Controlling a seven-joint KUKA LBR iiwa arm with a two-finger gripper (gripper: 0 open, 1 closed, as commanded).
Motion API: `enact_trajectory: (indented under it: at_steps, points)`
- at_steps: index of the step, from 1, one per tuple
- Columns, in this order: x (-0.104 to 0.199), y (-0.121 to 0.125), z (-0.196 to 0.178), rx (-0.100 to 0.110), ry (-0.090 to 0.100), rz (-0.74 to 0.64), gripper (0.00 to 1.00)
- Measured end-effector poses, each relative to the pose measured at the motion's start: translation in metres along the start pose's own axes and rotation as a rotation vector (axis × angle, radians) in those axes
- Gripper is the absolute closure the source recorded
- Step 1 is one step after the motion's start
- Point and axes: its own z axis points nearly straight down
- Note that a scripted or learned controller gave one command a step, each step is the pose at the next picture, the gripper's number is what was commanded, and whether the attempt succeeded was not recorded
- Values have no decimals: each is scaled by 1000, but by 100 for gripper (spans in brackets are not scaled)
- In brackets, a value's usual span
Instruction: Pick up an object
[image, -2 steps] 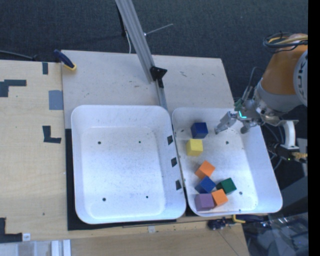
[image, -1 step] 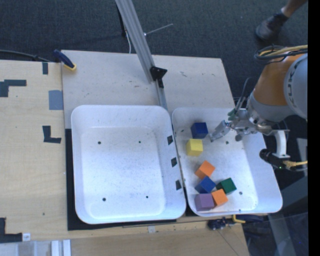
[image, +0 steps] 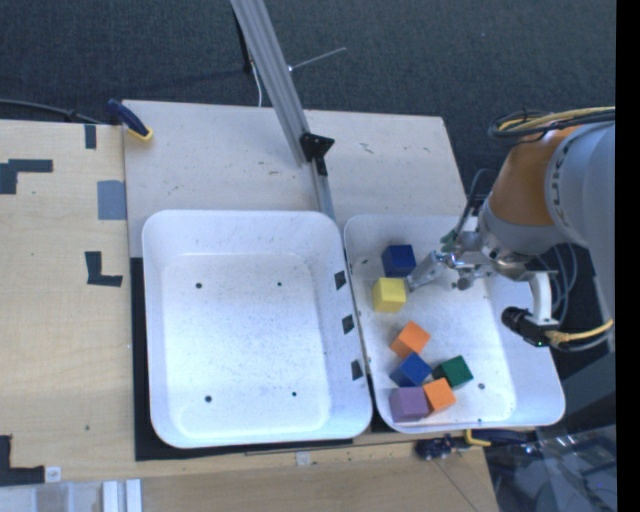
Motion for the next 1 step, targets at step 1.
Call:
enact_trajectory:
  at_steps: [1]
  points:
    - [1,-1,31,3,0,0,0]
